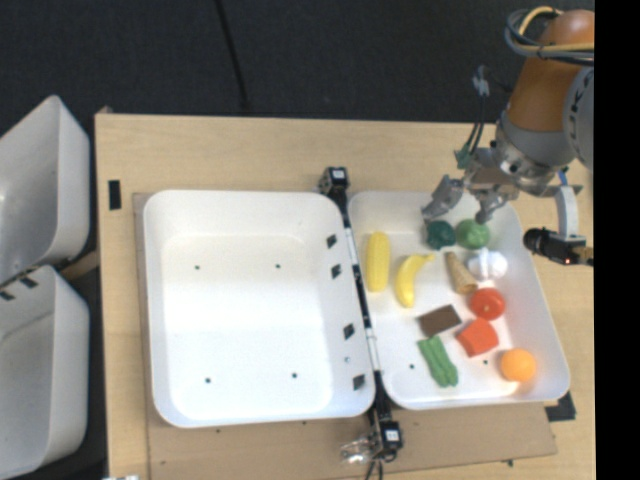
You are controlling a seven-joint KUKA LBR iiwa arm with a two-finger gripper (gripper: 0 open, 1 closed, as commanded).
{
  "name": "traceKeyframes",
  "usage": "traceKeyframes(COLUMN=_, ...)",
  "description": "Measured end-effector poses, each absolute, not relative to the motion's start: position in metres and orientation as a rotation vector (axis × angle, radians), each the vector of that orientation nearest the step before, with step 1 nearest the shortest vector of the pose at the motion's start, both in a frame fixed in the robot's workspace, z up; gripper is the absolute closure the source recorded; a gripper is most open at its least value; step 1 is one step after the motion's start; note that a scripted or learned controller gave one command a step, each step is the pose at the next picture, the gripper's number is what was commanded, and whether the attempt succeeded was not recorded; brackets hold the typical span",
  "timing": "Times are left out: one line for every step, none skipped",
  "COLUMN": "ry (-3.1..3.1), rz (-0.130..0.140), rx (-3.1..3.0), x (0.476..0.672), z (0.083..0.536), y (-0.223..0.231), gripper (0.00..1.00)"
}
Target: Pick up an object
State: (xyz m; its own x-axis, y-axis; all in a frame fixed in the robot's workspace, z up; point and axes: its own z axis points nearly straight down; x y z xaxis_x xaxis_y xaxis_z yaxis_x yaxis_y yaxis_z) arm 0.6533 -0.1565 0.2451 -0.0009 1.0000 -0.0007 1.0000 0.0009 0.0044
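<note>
So the arm (545, 78) comes in from the upper right of the frame and its gripper (466, 204) hangs over the top edge of the right bin (545, 313), fingers spread apart and nothing between them. Right under the fingertips sit a dark teal object (439, 234) and a green ball-ish thing (473, 234), side by side. Below those there's a white piece (490, 264), a tan stick (458, 271), a red round one (487, 303), a brown block (438, 320), an orange-red block (478, 337), an orange (517, 365) and a green pickle-looking toy (437, 360). Two yellow bananas: a straight one (376, 260) and a curved one (410, 278), center frame. The left bin (240, 308) fills the middle left. No readable labels or writing on anything, too small to tell
</note>
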Motion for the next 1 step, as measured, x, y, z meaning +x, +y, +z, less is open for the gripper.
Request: traceKeyframes(ry=2.213, rz=0.015, rx=2.208, x=0.6636, z=0.1212, y=-0.1445, gripper=0.00)
